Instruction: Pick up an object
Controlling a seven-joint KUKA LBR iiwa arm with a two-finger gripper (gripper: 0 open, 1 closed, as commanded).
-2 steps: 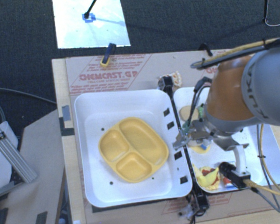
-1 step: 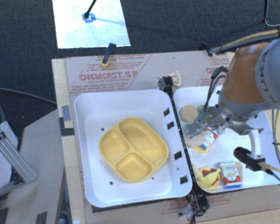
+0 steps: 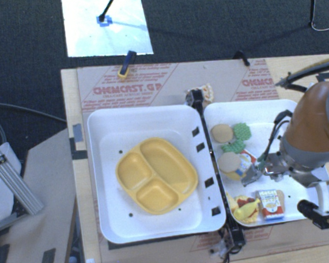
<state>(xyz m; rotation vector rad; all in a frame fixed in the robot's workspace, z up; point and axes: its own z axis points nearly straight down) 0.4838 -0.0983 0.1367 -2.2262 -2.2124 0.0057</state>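
In the right bin (image 3: 278,106) lie small toy foods: a tan round bun (image 3: 222,133), a green leafy piece (image 3: 241,132), another tan round piece (image 3: 229,162), a small white packet with red and blue (image 3: 246,162), a yellow and red piece (image 3: 245,208) and a red and white carton (image 3: 270,203). My gripper (image 3: 251,176) hangs low over the bin's middle, just right of the second tan piece and the packet. Its metal tips point left. Whether anything sits between them is hidden.
The left bin (image 3: 104,139) holds a yellow tray (image 3: 155,175) with three compartments. A black divider (image 3: 210,164) with clips runs between the bins. The grey and orange arm (image 3: 317,128) covers the right bin's right side. Cables cross the bench's far right.
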